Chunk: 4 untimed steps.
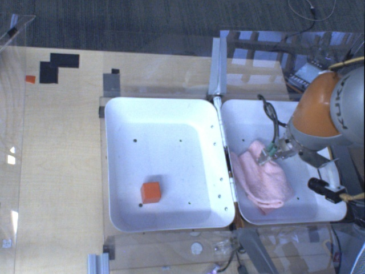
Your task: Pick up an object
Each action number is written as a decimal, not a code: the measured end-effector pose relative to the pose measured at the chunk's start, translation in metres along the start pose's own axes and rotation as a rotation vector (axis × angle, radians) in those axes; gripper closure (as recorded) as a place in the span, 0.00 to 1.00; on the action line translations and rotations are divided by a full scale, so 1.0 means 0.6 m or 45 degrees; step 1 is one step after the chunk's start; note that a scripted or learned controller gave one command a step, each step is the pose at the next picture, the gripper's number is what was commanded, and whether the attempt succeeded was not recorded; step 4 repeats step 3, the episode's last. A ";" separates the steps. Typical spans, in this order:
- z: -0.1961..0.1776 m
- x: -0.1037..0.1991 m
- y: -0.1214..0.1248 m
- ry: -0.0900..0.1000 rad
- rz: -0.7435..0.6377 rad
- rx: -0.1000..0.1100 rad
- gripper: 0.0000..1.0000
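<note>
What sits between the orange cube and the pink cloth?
In the camera view, bare white floor of the left bin, then the divider rim where both bins meet, separate the orange cube from the pink cloth.

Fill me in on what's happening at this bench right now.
A grey arm with an orange band reaches in from the right, over the right-hand bin. Its claw is down at the upper edge of a crumpled pink cloth lying in that bin; whether it actually has hold of the cloth can't be told from here. An orange block sits alone in the left bin, untouched.
</note>
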<state>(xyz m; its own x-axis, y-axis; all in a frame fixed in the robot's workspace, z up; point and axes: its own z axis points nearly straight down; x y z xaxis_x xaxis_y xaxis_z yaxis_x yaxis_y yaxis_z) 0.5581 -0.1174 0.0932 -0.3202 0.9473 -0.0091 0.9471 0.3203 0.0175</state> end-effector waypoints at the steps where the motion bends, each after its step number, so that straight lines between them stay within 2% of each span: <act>1: 0.000 0.000 0.000 0.000 0.000 0.000 0.00; 2: -0.068 -0.041 -0.051 0.004 0.253 0.012 0.00; 3: 0.003 -0.086 -0.025 0.000 0.041 0.003 0.00; 4: 0.003 -0.086 -0.025 0.000 0.041 0.003 0.00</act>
